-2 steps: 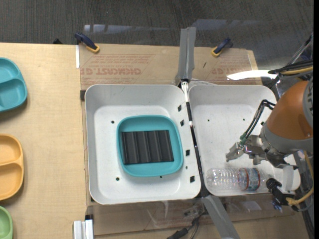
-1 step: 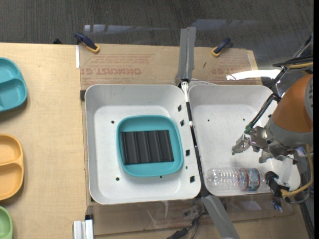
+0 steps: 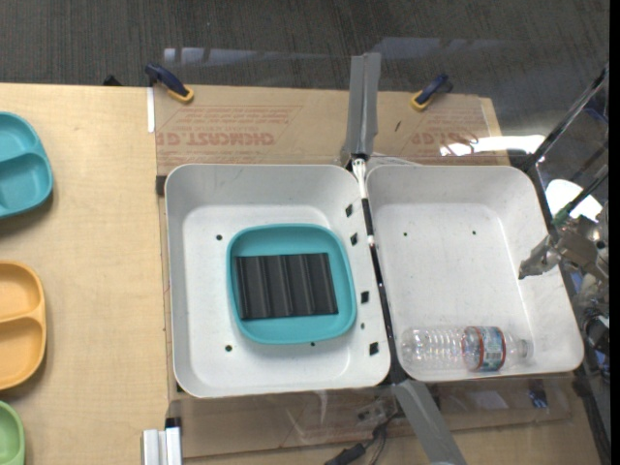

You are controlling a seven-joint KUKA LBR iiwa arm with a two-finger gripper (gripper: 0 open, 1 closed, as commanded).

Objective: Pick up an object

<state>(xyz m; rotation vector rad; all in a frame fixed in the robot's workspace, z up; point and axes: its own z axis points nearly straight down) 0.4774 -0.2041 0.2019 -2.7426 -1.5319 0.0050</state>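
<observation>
cut by left edge: teal plate [image 3: 21,176], orange plate [image 3: 19,324], green plate [image 3: 9,436] | gripper [image 3: 554,256]: mostly outside right edge, fingers unclear | bottle [image 3: 465,347] label: too small to read

Cardboard [image 3: 232,129]: red print, mirrored "CHEMCRZT"; remainder illegible

Dark grey carpet [image 3: 291,13] runs across the far side of the room, ribbed and dim. Nearer, the light wooden table [image 3: 82,163] takes up the left, pale and evenly lit. A brown cardboard sheet [image 3: 252,129] lies flat on it, printed lettering upside down from here, pinned at its far edge by two clamps [image 3: 170,82] with orange tips. A grey metal strip [image 3: 363,105] stands along the middle. At the right, bright glare [image 3: 562,197] catches on shiny framework.
</observation>
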